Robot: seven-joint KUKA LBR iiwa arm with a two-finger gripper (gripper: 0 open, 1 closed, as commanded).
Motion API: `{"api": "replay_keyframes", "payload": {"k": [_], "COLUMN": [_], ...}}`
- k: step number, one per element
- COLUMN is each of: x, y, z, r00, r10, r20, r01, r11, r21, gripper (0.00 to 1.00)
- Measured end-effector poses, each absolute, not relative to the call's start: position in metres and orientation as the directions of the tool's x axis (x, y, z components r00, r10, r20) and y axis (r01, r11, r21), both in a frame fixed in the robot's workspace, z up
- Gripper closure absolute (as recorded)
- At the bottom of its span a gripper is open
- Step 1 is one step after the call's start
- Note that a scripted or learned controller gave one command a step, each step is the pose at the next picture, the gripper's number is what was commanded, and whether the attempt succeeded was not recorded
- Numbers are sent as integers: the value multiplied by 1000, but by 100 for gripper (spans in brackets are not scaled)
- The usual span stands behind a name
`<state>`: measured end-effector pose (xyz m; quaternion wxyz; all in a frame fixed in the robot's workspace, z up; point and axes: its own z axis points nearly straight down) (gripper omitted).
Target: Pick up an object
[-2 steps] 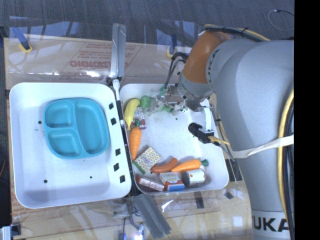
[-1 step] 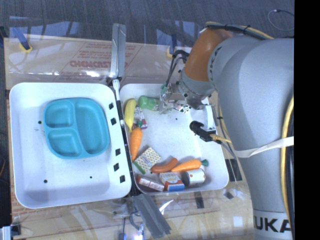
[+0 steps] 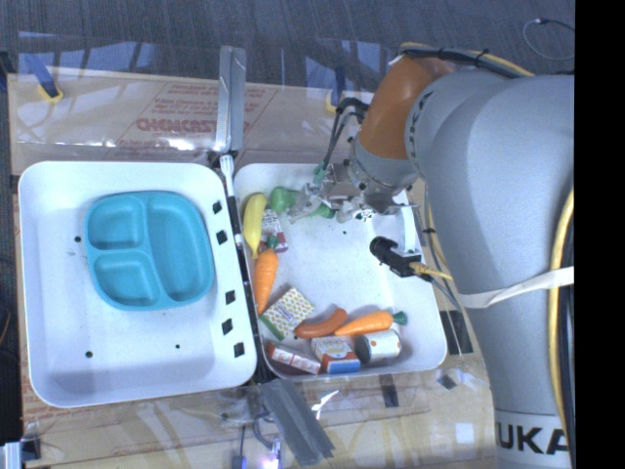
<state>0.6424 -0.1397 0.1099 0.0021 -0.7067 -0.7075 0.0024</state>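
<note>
A dark grey carpet floor (image 3: 195,3) with a fine ribbed pattern lies beyond the far edge of the bench. A thin black cable (image 3: 547,35) makes a loop on the floor near the far right corner. The bench (image 3: 117,115) has a pale wooden top under a clear plastic sheet (image 3: 293,76), which reflects the light. Red printed letters (image 3: 181,115) show on the top near the far edge. Blue tape (image 3: 39,71) sits at the far left corner.
</note>
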Motion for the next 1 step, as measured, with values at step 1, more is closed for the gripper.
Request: {"api": "replay_keyframes", "payload": {"k": [1], "x": [632], "y": [-163], "z": [89], "r00": [-67], "r10": [998], "r20": [7], "r01": [998], "r11": [67], "r21": [-14], "gripper": [0]}}
